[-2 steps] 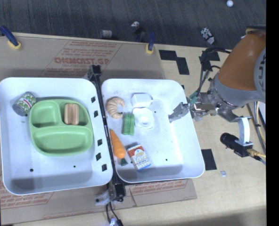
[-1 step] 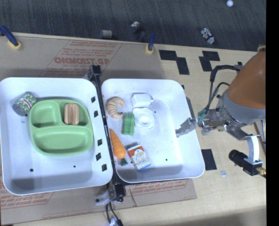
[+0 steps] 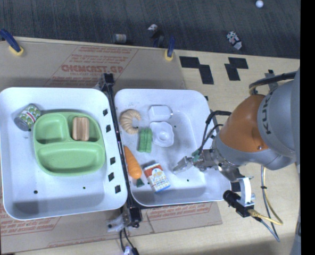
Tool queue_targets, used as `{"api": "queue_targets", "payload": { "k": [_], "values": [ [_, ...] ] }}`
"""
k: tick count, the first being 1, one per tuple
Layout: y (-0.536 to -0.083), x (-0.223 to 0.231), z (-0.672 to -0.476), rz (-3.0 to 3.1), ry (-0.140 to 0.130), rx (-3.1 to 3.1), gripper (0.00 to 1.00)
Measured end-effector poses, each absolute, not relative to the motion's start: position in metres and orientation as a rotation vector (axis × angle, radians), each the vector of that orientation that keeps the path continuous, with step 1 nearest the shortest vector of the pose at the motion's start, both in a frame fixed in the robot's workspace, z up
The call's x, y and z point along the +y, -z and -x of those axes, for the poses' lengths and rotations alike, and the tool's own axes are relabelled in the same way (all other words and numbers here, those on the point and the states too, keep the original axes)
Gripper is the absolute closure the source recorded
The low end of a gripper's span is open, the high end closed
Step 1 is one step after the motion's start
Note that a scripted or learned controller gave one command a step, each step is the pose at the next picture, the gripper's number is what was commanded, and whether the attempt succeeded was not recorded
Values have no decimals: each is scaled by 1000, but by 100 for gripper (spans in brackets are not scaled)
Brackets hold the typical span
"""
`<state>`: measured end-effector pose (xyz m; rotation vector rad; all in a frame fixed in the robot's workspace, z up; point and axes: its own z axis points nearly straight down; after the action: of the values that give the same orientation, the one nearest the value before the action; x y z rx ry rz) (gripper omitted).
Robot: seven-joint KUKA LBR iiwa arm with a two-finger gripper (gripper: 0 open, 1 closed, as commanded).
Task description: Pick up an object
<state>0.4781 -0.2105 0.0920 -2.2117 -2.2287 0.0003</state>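
You are viewing the end effector (image 3: 183,165) sitting low inside the right bin (image 3: 199,102), near its right wall. You cannot tell its state. The carton (image 3: 156,176) is lying just to its left, with the carrot (image 3: 132,163) beyond. The white cup (image 3: 163,133) is resting above and left. The green tray (image 3: 67,158) is occupying the left bin (image 3: 14,195).

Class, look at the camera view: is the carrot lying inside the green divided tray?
No. The carrot lies in the right bin, near its left wall, while the green tray sits in the left bin.
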Motion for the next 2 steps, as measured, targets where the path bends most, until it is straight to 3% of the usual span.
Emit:
{"api": "queue_targets", "payload": {
  "k": [1,2],
  "values": [
    [-98,-145,-603,2213,1,-2228,0],
    [-108,-145,-603,2208,-1,-2229,100]
  ]
}}
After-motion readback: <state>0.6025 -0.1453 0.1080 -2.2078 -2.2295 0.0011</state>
